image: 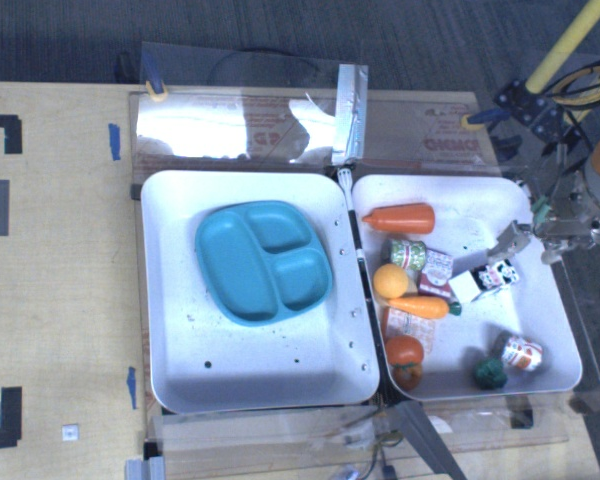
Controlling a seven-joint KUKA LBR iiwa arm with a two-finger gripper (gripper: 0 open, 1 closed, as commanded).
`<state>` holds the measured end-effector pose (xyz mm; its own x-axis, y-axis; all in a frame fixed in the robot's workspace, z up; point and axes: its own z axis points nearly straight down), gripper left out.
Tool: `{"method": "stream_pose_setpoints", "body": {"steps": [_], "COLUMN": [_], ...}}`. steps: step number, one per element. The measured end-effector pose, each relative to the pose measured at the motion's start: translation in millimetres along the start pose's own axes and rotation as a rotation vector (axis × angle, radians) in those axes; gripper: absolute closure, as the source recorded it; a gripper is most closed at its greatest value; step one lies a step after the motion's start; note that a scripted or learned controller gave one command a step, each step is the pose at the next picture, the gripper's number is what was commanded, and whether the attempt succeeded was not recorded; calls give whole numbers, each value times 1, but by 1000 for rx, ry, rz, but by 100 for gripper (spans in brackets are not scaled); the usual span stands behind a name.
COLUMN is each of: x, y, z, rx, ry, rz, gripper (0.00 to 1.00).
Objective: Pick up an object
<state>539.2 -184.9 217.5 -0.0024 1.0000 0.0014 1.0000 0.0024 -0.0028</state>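
Milk carton (492,277), the object nearest my gripper (510,238), lies tilted on the floor of the right bin (560,313), white with black patches and boxy, probably stiff card or plastic. Nearest the camera in that bin sit a knobbly green broccoli toy (490,372), just beside a small printed can (522,352), and a glossy red tomato (405,353) against the left wall. Farther in come a small carrot (425,308), a round yellow-orange fruit (390,282), a maroon box (436,272) and a second can (408,255), all crowded together. My gripper hangs just past the carton, toward the bin's right rim; whether it is open or closed I cannot tell. Beyond lies 1 large smooth carrot (400,217). The left bin (165,298) holds a blue divided plate (265,260) of matte plastic.

I judge the risks as these: the carton's slick flat faces and slanted lie could let it twist or squirt free; a descent slightly off could nudge it into the maroon box nearby; and the sloped bin wall close by could catch my gripper.
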Motion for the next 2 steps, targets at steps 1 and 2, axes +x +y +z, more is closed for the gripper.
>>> {"method": "stream_pose_setpoints", "body": {"steps": [1, 2], "x": [27, -8], "y": [28, 38], "z": [98, 110], "rx": [-24, -43], "ry": [-10, 1], "rz": [-73, -263], "gripper": [0, 0]}}
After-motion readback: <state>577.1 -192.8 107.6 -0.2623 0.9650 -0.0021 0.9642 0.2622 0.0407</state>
